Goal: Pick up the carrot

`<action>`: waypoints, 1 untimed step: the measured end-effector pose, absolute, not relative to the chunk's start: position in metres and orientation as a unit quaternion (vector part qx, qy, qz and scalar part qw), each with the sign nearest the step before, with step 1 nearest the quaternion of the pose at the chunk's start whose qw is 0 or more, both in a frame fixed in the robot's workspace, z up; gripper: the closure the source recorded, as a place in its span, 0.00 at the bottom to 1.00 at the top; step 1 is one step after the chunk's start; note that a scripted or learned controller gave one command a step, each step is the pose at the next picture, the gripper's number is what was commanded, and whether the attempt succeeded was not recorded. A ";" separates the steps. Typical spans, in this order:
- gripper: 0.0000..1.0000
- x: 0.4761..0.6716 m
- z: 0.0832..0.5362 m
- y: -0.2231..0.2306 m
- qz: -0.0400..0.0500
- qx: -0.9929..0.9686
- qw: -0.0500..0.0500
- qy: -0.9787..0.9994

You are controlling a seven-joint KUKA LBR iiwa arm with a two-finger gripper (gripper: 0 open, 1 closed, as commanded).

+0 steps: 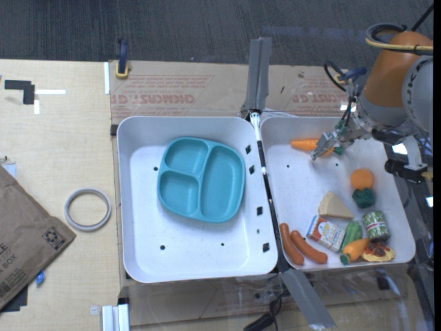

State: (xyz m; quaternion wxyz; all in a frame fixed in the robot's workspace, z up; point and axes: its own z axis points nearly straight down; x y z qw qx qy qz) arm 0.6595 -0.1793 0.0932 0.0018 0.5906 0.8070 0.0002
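The carrot (pixel 303 144) is a small orange piece at the far end of the right bin (pixel 275 185), close to the divider. My gripper (pixel 325 146) comes down from the right and sits right at the carrot's right end, touching or almost touching it. Whether the carrot is between the jaws cannot be made out. The grey arm with its orange band (pixel 393 61) stands over the bin's far right corner.
The right bin also holds an orange ball (pixel 362 178), broccoli (pixel 364 198), a cheese wedge (pixel 334 206), a carton (pixel 329 234), sausages (pixel 301 247) and a green can (pixel 375 225). A teal divided plate (pixel 202 179) lies in the left bin. A tape ring (pixel 87 208) lies on the bench.
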 end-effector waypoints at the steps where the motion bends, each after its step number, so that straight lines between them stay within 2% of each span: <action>1: 0.00 0.660 0.093 -0.179 0.000 0.591 0.002 0.807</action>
